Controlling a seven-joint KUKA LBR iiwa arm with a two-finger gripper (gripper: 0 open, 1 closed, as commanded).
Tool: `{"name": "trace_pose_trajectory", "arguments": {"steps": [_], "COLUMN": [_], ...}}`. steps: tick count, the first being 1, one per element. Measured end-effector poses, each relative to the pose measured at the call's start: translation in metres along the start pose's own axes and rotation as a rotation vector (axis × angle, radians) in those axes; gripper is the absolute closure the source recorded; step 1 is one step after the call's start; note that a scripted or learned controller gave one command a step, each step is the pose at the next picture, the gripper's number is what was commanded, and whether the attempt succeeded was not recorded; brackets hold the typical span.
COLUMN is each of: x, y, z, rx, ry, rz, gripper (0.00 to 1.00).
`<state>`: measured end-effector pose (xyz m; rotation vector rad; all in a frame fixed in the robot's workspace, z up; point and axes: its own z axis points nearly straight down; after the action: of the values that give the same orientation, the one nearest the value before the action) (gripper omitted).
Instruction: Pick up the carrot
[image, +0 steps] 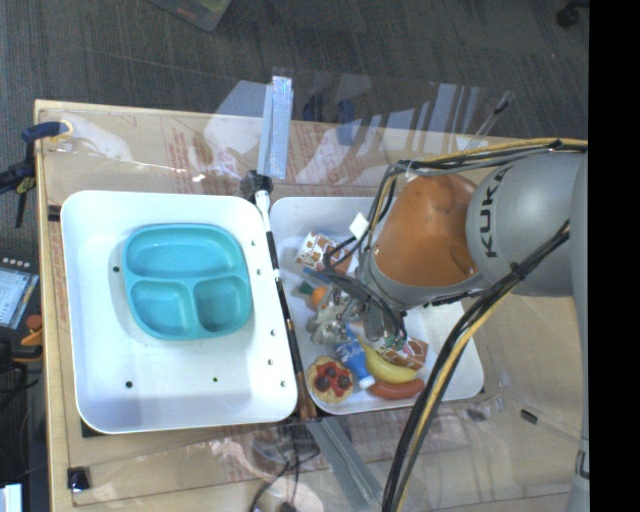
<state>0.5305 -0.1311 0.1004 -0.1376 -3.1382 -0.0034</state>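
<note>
Gripper (345, 318) hangs low inside the right bin (462, 372), reaching in from the right under the arm's orange band (420, 238), and its metal tip sits among the cluttered toys; whether it is clenched or released I cannot tell from this slanted view. Just to its left, a small orange piece that looks like the carrot (318, 295) lies on the bin floor near the wall that divides the two bins, close beside the gripper's tip but not visibly between any part of it. Above the carrot lies a small printed carton (315, 250), tilted. Below the gripper a blue toy (352, 357) lies beside a yellow banana (388, 368), with a red, sausage-shaped piece (396, 390) along the bin's near edge and a round red-topped tart (331, 379) in the near left corner. Black cables (440, 370) run down across the right bin from the grey arm (525, 225). The left bin (90, 380) holds a turquoise divided plate (188, 278) with three compartments, well apart from the carrot.
</note>
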Motion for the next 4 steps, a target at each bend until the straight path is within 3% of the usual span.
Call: {"name": "trace_pose_trajectory", "arguments": {"steps": [1, 2, 3, 4], "x": [-0.072, -0.072, -0.084, -0.081], "y": [0.006, 0.006, 0.005, 0.000], "z": [-0.056, -0.056, -0.024, -0.017], "rx": [0.002, 0.002, -0.002, -0.008], "ry": [-0.002, -0.001, -0.032, -0.056], "rz": [-0.007, -0.006, 0.310, 0.308], "gripper": [1.00, 0.00, 0.00, 0.00]}}
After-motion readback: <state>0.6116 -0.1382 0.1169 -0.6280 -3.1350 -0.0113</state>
